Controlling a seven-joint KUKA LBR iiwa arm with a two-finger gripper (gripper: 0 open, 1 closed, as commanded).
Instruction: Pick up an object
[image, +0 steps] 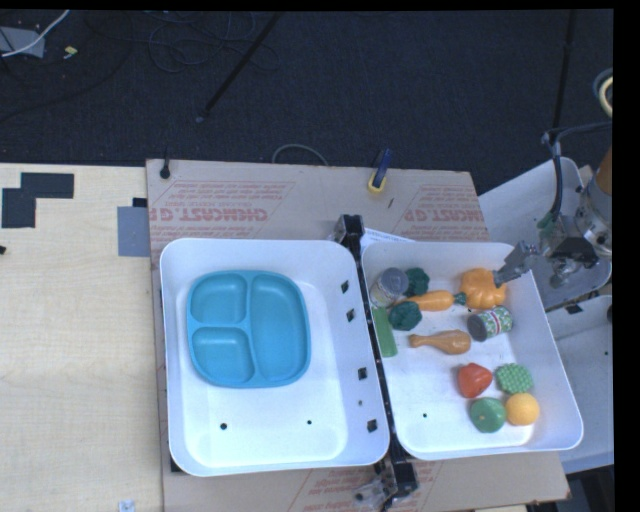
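Fingers (517, 262) state unclear, at right bin's far edge, beside orange toy (482, 288).

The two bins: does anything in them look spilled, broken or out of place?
Nothing stands out. The blue plate lies flat in the left bin; the toy foods sit loosely scattered inside the right bin, none over the rim.

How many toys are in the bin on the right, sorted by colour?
Orange or yellow: 4, an orange toy, a carrot-like piece, a tan drumstick shape and a yellow ball.
Green: 5.
Red: 1.
Grey or patterned cans: 2.
Total: 12, though the crowded ones are hard to separate.
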